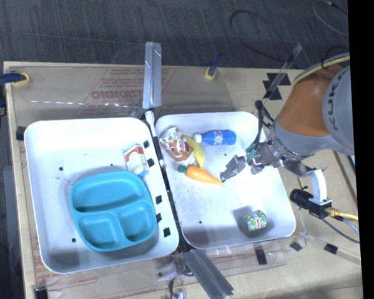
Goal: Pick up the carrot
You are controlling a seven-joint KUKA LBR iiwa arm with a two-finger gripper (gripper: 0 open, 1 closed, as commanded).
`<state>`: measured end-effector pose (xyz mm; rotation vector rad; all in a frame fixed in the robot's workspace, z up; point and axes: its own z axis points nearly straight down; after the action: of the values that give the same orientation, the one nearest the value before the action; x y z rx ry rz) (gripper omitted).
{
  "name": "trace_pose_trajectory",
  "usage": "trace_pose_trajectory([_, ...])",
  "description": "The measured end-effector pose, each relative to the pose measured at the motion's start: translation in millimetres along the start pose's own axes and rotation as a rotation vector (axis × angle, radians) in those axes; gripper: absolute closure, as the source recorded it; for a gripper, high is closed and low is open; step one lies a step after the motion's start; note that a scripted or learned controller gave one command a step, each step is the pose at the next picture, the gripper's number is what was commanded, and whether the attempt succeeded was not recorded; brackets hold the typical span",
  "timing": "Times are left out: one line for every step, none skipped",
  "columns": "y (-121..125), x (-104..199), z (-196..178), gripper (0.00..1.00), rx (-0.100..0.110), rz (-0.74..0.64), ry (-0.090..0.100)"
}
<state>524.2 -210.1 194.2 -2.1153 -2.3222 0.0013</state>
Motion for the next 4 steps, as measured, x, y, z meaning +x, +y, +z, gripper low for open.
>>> trace_pose_trajectory([25.4,-1.1,103.0,0.0,0.001,-0.093,0.0])
trace_pose_trajectory([2.7,54.0,103.5,0.0,0.003,0.075,0.001])
trace_pose_trajectory([37.7,85.7,99.0,0.0,-0.009,0.384,-0.028])
trace_pose_trajectory([86.6,80.9,98.6,0.0,-0.007,0.412,-0.02])
